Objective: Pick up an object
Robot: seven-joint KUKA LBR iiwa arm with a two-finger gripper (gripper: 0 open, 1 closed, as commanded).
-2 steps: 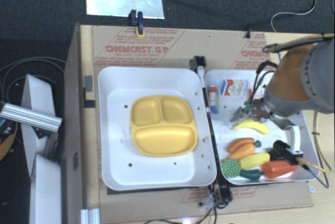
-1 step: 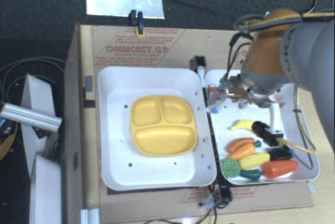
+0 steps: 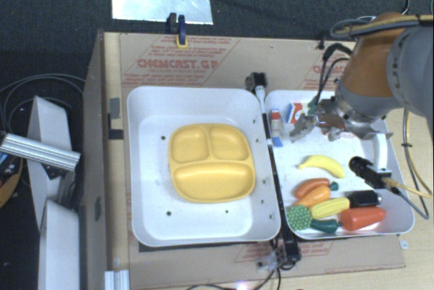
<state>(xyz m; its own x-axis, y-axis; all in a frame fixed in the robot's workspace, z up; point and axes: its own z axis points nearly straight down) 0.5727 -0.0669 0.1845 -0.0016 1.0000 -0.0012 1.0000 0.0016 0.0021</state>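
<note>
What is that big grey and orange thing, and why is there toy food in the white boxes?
That is a robot arm, and a camera above the bench looks down on it. At its tip is a two-finger gripper for picking things up; nothing shows between its fingers. The left white bin holds a yellow divided plastic plate. The right white bin holds toy food: a yellow banana, an orange carrot, a yellow corn cob and a red pepper. The gripper hangs above that bin's far end.
</note>
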